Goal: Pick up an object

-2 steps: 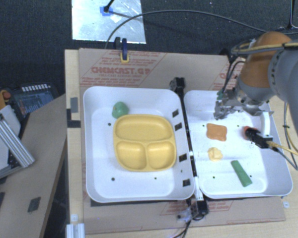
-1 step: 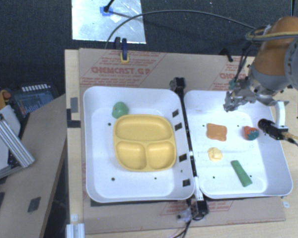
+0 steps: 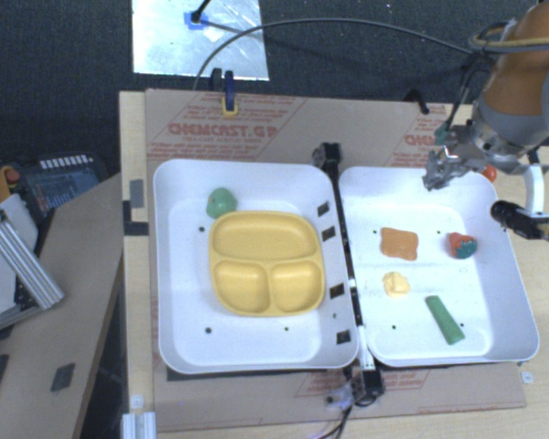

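We see two shallow white bins side by side on the bench, the left bin and the right bin, meeting along a dark seam in the middle. In the left bin a yellow tray with three compartments lies roughly in the centre, and a small green ball sits just beside its upper left corner, close to or perhaps touching its rim; we cannot tell which. In the right bin we find four small things, all apart from one another: an orange block a little above the middle, a pale yellow piece just below it, a green stick lying at a slant toward the lower right, and a red toy with a blue-green patch near the right wall. The arm, grey with its orange band, comes in from the upper right, and its gripper hangs over the top edge of the right bin, near that bin's upper right corner. It stands well apart from all four things in that bin, and nothing shows between its parts. The tool is small and dark against the bin wall, so we cannot tell whether it is spread apart or closed together. A cardboard sheet lies under both bins, with red lettering along its far side, and a cable arcs above it toward the arm.
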You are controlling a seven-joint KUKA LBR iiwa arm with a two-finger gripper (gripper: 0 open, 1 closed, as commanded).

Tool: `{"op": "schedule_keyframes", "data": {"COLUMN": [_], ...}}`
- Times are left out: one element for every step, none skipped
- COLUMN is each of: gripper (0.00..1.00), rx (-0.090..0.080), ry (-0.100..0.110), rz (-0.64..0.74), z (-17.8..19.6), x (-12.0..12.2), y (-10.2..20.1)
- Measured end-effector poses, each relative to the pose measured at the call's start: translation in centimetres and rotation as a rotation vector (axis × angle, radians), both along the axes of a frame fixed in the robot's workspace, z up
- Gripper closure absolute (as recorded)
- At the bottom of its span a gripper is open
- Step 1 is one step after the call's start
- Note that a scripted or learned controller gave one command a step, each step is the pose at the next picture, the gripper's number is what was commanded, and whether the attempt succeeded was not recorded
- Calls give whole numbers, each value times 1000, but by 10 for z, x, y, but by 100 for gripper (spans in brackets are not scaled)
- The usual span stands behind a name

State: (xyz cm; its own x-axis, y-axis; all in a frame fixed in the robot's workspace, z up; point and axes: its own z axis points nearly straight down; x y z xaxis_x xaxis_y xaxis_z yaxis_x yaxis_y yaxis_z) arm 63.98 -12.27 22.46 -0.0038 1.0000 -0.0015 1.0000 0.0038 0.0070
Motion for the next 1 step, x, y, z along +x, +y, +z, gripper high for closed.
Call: {"op": "schedule_keyframes", "data": {"gripper": [100], "rx": [0], "ry": [0], "rz": [1], "z": [45], "x": [2], "y": [0]}}
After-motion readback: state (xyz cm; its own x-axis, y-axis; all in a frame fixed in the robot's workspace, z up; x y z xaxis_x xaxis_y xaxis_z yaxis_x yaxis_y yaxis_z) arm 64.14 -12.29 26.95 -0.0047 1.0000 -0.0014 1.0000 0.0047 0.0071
